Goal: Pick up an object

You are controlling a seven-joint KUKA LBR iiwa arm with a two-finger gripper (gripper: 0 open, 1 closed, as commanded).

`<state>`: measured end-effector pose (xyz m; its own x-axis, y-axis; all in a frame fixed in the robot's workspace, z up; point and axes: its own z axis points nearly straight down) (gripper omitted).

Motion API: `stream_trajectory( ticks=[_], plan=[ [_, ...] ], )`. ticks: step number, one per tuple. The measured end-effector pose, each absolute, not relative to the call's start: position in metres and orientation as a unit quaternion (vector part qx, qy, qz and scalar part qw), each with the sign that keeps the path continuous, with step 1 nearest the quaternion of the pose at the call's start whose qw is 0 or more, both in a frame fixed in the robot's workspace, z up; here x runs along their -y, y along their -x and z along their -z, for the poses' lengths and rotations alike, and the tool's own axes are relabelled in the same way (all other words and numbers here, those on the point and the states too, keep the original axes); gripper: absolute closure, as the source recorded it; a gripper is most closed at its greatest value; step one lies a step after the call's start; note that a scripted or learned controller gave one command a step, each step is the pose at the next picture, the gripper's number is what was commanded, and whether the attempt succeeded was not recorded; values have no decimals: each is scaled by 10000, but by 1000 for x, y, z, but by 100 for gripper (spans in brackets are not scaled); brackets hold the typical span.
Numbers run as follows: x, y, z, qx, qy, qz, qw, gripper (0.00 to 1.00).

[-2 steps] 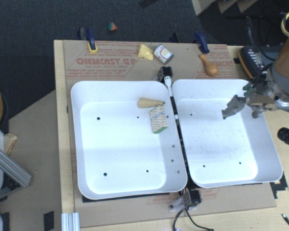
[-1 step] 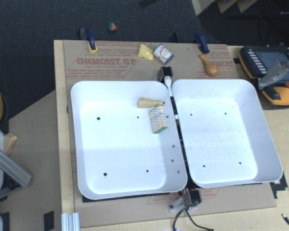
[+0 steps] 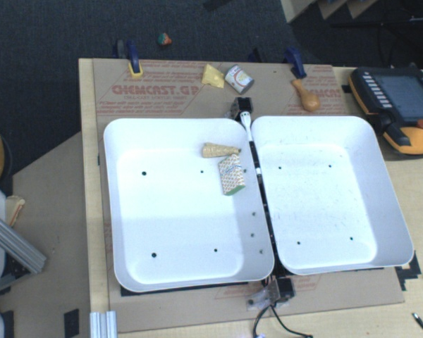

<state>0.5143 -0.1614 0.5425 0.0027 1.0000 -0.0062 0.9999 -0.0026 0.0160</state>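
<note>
The left bin holds both candidates for the pick, high in its right-hand part, close to the divide between the bins. A tan, cone-like piece lies with its long axis across the view, left to right. Just below its right end is a small patterned packet whose long axis runs up and down the view, slightly tilted. Whether the two touch I cannot tell.

Past the bins, on the printed cardboard sheet, sit a blue clamp, a yellow scrap, a small white box, a second blue clamp and an orange-brown wooden piece.

The right bin comes next, then a teach pendant at the bench edge.

Whether the gripper is spread or pressed together cannot be told here. Since the arm enters from the right, I judge both objects to lie beyond the right bin from it, just over the shared rims. The packet, clear of the wall on its lower side, looks the easier target, best pinched across its short width
</note>
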Motion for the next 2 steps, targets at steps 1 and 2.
stream_trajectory(
  ticks=[1,2],
  plan=[
    [84,-478,-536,-7100,-7042,-7,-9,0],
    [89,-480,-547,-7074,-7068,-10,19,100]
  ],
)
